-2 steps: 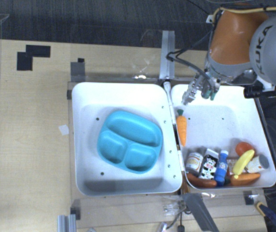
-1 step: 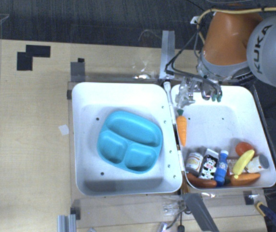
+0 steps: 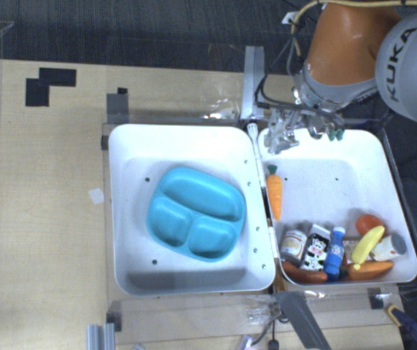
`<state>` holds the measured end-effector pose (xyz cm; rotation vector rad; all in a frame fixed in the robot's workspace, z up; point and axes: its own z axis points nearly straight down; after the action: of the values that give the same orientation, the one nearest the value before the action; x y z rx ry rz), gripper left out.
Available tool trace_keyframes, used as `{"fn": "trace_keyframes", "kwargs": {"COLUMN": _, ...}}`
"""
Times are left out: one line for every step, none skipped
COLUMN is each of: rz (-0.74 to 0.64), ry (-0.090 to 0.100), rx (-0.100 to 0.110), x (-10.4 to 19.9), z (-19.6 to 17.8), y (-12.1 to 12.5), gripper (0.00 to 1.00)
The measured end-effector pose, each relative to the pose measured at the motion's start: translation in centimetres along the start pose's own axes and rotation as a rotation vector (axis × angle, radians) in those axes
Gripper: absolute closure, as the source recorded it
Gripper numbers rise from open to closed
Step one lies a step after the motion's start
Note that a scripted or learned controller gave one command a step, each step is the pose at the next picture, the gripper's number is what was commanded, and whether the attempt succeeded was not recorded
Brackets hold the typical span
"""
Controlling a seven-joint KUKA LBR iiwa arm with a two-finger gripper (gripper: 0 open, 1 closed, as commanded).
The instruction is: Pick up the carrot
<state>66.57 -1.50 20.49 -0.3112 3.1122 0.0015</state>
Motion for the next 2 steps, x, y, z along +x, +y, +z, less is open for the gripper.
{"fn": "trace_keyframes", "kwargs": {"rz": -0.388, "ry": 0.0, "rx": -0.002, "x": -1.4, "z": -0.9, "y": 4.2, "gripper": 1.0}}
{"fn": "trace_keyframes", "kwargs": {"rz": -0.471, "ry": 0.003, "rx": -0.002, "x": 2.3, "z": -2.8, "y": -0.1, "gripper": 1.0}}
